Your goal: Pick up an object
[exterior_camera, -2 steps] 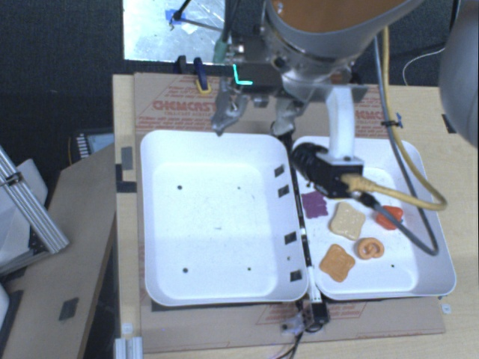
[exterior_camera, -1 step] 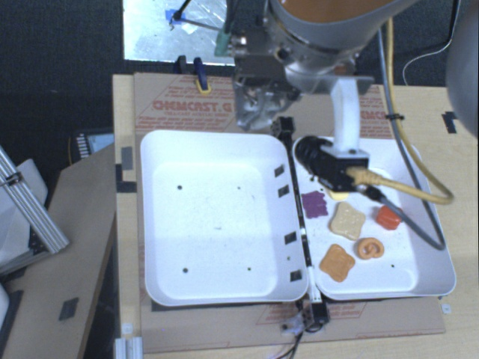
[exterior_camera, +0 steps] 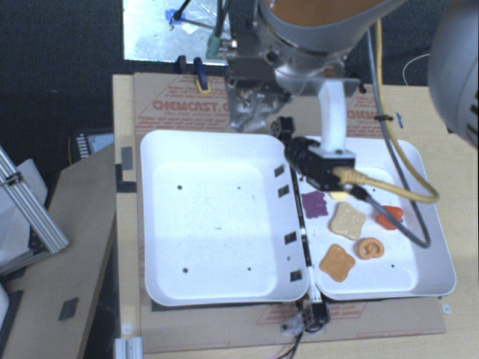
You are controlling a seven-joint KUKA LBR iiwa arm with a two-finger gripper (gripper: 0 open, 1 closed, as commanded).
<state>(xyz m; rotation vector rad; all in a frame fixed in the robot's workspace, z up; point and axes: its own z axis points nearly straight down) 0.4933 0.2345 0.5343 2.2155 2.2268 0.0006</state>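
View from above, at a slant, onto a bench with two shallow white bins side by side on a brown cardboard sheet (exterior_camera: 187,105) printed with red letters.

At the near edge, where the bins meet, sits a small tangle of dark wires (exterior_camera: 307,321). It is too small to make out what it joins.

The left white bin (exterior_camera: 153,223) shows a plain white floor with a few tiny dark specks. The right white bin (exterior_camera: 438,271) holds the loose pieces, the things to be picked, all gathered in its left half.

- Nearest lies an orange-brown toast-shaped piece (exterior_camera: 337,262).
- Just to its right, a little farther back, is a small orange ring (exterior_camera: 370,248).
- Beyond these lies a pale beige square slab (exterior_camera: 347,221). It is close to both, but it is unclear whether they touch.
- To the right of the slab is a red-orange lump (exterior_camera: 389,216). A dark cable (exterior_camera: 410,230) partly crosses it, so its shape is hard to tell.
- To the left of the slab, by the wall at the divide, lies a flat purple piece (exterior_camera: 314,206).
- Just past the purple piece, a small yellow thing (exterior_camera: 338,196) peeks out, largely covered by part of the robot.

Farther back, the grey metal gripper (exterior_camera: 251,114) hangs over the cardboard just beyond the left bin's far rim. It is well apart from every piece. It is blurred and seen from above, so it cannot be told whether the claw is spread or pressed together.

Farthest, the grey and orange arm (exterior_camera: 322,6) is cut off by the top edge.
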